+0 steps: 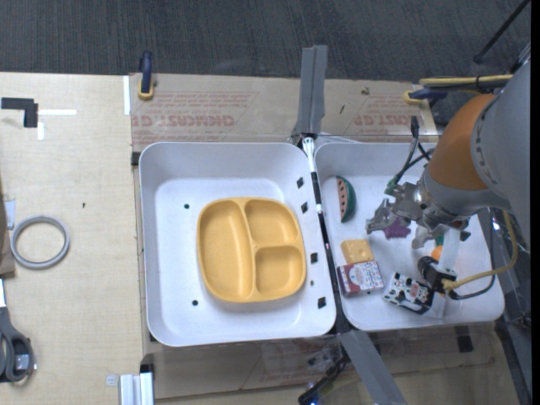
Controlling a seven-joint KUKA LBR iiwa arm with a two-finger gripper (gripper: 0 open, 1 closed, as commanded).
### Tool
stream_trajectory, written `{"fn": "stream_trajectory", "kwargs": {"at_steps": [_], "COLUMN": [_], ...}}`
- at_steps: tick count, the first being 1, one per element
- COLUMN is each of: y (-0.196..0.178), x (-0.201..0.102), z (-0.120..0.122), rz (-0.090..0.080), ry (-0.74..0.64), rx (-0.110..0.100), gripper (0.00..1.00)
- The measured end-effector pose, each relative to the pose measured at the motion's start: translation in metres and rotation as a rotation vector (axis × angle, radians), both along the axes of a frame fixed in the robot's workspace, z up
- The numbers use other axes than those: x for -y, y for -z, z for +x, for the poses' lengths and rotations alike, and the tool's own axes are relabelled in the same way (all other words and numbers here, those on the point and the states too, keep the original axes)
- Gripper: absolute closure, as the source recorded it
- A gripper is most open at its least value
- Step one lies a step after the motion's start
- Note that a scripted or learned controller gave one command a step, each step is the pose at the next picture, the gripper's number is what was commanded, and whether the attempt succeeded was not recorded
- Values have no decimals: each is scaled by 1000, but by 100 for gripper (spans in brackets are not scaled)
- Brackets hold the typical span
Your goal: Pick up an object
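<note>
My gripper (pixel 390 219) hangs low over the middle of the right bin (pixel 472 306), reaching in from the right under the orange wrist band. A small purple object (pixel 396 229) lies right at its tip, partly covered by it. A watermelon slice toy (pixel 345 198) rests near the bin's left wall. Nearer the front lie a yellow block (pixel 356 250), a red and white packet (pixel 361 277) and a black and white packet (pixel 408 292). A small orange piece (pixel 437 252) peeks out under the wrist.
The left bin (pixel 160 251) holds a yellow divided plate (pixel 251 249). A grey divider post (pixel 312 91) stands between the bins at the back. A roll of tape (pixel 37 241) and scissors (pixel 15 353) lie on the wooden bench at left.
</note>
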State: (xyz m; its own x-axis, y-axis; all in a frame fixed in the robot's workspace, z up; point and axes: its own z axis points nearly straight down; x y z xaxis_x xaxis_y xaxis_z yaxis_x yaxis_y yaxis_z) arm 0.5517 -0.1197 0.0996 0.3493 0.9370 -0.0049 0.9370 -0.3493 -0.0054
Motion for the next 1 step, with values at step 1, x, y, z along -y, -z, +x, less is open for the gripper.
{"fn": "stream_trajectory", "kwargs": {"at_steps": [1], "y": [8], "x": [8], "z": [47], "rz": [0], "ry": [150], "rx": [4], "gripper": [0]}}
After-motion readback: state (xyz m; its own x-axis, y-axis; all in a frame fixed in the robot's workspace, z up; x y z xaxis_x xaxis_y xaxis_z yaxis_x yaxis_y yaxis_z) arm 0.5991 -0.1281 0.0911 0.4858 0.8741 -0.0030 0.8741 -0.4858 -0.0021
